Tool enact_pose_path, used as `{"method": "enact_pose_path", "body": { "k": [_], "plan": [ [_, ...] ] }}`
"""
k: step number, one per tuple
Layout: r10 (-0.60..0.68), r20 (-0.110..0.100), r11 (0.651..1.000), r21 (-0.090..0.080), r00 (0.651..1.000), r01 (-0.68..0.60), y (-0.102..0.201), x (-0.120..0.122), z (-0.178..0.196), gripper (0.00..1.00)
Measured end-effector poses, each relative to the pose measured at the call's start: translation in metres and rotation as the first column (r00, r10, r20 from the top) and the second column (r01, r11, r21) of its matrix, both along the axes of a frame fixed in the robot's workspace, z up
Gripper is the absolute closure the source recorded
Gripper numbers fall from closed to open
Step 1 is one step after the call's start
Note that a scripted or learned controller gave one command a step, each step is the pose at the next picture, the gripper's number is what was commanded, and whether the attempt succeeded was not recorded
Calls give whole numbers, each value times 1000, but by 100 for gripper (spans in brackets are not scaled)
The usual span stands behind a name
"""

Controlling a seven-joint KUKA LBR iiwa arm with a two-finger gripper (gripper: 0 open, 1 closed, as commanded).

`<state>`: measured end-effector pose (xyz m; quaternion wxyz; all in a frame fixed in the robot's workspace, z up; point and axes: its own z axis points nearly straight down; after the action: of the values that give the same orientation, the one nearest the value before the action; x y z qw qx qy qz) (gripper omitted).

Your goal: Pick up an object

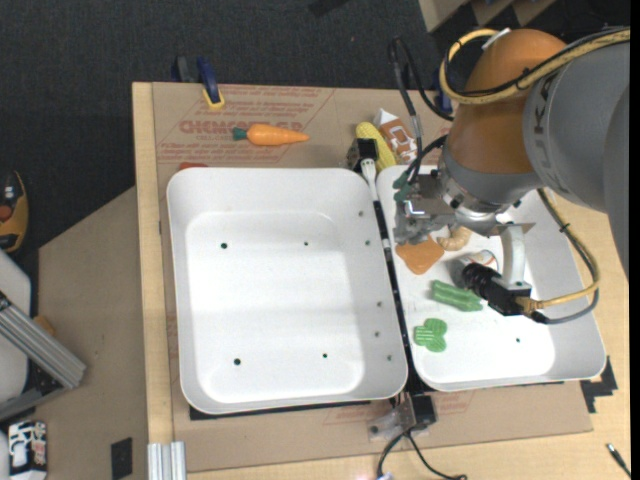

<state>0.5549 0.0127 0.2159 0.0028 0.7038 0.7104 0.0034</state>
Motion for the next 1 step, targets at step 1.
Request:
{"method": "enact_pose_path", "body": {
  "k": [1],
  "plan": [
    [-8,10,1000,-1,1000,8,-14,12,142,100]
  ]
}}
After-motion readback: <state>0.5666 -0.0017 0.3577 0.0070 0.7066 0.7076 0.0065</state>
